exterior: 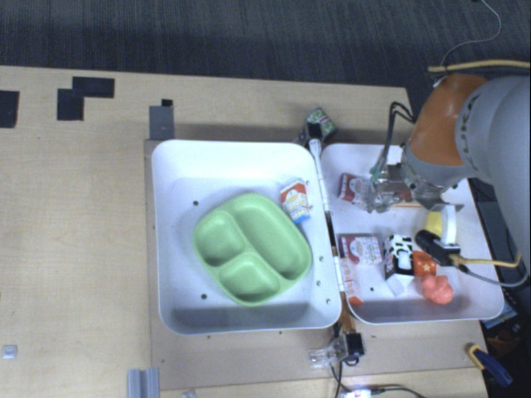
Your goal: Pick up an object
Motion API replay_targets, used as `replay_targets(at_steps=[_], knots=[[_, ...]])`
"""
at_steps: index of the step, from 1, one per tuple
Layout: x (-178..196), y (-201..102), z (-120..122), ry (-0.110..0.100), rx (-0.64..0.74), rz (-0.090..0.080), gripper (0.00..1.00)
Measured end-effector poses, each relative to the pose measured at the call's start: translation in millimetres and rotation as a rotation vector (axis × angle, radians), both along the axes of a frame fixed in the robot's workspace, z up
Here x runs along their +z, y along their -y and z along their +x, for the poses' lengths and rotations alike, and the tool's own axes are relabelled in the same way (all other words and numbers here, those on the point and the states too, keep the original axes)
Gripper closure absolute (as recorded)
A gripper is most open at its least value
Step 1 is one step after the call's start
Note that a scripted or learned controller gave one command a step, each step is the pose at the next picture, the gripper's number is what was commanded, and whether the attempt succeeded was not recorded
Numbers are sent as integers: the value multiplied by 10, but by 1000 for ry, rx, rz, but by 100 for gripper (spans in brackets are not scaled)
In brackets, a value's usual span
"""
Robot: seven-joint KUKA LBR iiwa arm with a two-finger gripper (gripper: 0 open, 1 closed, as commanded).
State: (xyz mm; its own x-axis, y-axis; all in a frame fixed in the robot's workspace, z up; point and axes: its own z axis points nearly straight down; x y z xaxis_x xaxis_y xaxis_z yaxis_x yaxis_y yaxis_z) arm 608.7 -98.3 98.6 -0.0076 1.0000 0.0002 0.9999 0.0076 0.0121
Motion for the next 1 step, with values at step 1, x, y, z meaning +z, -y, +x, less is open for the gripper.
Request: replay_targets(at_steps=[1], knots=[[-113,753,45,-4,-3,-2,100]])
